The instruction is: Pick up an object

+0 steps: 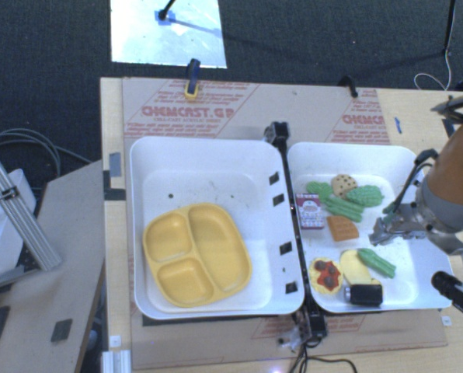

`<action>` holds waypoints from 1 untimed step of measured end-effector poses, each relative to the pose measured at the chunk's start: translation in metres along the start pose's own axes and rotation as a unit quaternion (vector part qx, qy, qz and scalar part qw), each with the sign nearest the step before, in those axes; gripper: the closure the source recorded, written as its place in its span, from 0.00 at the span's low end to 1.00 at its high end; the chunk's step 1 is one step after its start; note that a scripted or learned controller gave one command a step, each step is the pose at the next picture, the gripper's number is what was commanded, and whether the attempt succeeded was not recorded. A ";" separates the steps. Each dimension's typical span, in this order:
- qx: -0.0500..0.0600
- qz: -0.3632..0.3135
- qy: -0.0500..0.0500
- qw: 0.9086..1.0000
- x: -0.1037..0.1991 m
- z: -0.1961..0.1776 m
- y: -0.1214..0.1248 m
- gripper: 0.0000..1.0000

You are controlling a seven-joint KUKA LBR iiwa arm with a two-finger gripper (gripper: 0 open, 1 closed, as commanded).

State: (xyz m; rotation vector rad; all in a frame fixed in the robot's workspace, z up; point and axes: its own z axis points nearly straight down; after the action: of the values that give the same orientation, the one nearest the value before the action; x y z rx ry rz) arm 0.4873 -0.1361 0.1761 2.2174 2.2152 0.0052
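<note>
Right white plastic bin [402, 160]: small black box [364, 294] at the near rim, beside a yellow block [353, 266], red-topped piece [325, 273], green pod [377, 262]. Grey two-finger gripper [381, 232] hovers just above these; finger spread cannot be told. Left white bin [208, 158]: yellow three-compartment tray [195, 252].

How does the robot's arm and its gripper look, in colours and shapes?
The arm is thick and rounded, with an orange band above a grey wrist. A dark cable loops along its left side. The gripper is small, grey metal, with thin fingers.
</note>
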 end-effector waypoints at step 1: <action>-0.008 -0.009 0.002 1.000 0.091 -0.125 0.113 1.00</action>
State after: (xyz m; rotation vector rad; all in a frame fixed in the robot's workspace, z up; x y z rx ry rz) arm 0.5991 -0.0451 0.3019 2.1907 2.2293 0.0265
